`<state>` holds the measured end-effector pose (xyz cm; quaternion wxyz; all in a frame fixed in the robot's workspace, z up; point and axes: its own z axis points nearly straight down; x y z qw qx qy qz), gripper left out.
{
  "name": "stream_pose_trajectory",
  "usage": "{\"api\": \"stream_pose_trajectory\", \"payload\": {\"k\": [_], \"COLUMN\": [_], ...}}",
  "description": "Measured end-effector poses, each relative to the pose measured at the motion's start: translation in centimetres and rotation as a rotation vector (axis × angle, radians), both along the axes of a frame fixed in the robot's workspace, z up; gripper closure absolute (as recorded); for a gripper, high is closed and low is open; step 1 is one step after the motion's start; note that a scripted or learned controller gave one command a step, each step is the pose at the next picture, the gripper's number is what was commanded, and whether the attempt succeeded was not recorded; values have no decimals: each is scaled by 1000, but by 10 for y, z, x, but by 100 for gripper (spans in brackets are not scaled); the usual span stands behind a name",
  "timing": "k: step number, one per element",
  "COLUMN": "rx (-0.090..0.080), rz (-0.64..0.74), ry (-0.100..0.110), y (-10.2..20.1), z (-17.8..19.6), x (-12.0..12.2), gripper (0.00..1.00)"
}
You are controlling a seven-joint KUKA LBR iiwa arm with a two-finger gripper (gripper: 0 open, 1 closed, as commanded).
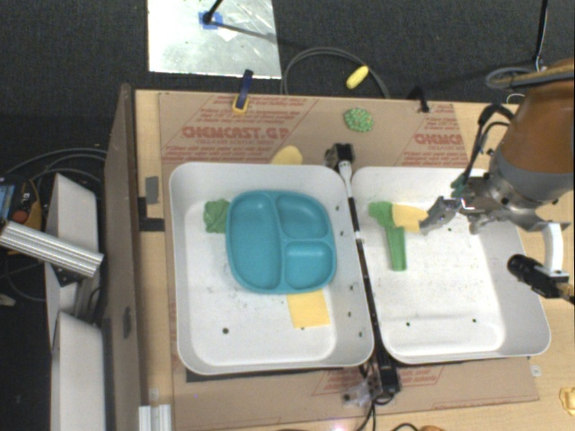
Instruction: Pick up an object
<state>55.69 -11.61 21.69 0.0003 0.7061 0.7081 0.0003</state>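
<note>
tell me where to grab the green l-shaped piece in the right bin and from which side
Probably the long green stem, from straight above, fingers closing across its narrow width. It lies flat, running toward the bin's near edge with bare white floor on both sides. Its top end touches the yellow block near the hand, so it's more crowded.

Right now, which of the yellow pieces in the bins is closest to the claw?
The yellow piece in the right bin, beside the green tool, just left of the claw. The other yellow piece lies in the left bin, below the blue plate.

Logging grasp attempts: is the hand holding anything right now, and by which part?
It cannot be told. The hand sits in the right bin beside the yellow piece; no object shows clearly in its grip.
</note>
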Motion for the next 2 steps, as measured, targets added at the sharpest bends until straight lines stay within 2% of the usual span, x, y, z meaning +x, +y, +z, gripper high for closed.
{"api": "stream_pose_trajectory", "payload": {"k": [1, 2], "rx": [1, 1], "rz": [4, 3], "ry": [1, 2], "y": [21, 29], "z": [-73, -136], "x": [27, 35], "gripper": [0, 0]}}
